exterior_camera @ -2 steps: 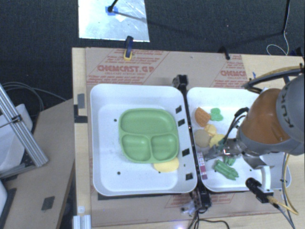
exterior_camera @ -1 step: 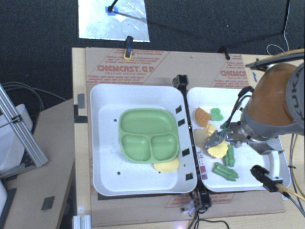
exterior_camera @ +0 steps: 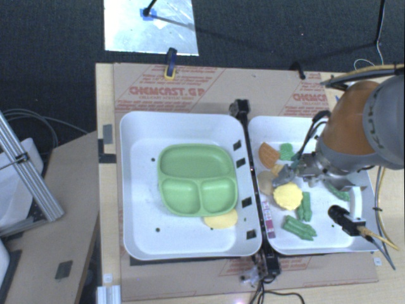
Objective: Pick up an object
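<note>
Hovering gripper (exterior_camera: 286, 177) just above yellow piece (exterior_camera: 288, 197), right bin (exterior_camera: 329, 244)

Yellow round toy food (exterior_camera: 288, 197), lying flat, right bin (exterior_camera: 278, 124), near divider

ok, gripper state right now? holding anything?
Gripper: down in the right bin, just above the round yellow piece; open or shut cannot be told, and nothing is seen held in it.

slanted overhead view of both bins (exterior_camera: 190, 122)
</note>
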`<state>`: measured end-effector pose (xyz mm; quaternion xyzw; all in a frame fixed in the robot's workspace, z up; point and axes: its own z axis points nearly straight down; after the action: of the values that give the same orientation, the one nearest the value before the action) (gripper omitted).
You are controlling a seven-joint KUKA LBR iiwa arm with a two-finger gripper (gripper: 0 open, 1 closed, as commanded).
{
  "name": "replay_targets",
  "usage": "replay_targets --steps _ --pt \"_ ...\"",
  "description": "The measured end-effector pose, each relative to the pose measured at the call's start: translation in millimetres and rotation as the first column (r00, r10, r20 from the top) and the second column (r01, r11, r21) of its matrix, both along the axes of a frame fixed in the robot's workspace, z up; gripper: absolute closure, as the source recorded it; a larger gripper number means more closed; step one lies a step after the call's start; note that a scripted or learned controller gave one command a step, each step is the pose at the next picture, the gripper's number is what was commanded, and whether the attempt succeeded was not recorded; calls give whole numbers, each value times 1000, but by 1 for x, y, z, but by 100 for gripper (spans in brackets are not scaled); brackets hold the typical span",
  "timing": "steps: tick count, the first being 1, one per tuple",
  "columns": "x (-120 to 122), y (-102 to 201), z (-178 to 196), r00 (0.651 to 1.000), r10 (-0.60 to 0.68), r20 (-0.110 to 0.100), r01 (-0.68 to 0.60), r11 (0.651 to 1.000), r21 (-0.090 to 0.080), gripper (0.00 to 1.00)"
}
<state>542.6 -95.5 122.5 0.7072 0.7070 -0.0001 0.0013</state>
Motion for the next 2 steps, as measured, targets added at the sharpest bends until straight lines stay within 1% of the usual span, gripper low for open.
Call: replay_targets --steps 1,2 --pt "60 -4 -39 1000 6 3 -6 1000 1 0" --pt "94 -3 -37 1000 6 4 -6 1000 1 0"
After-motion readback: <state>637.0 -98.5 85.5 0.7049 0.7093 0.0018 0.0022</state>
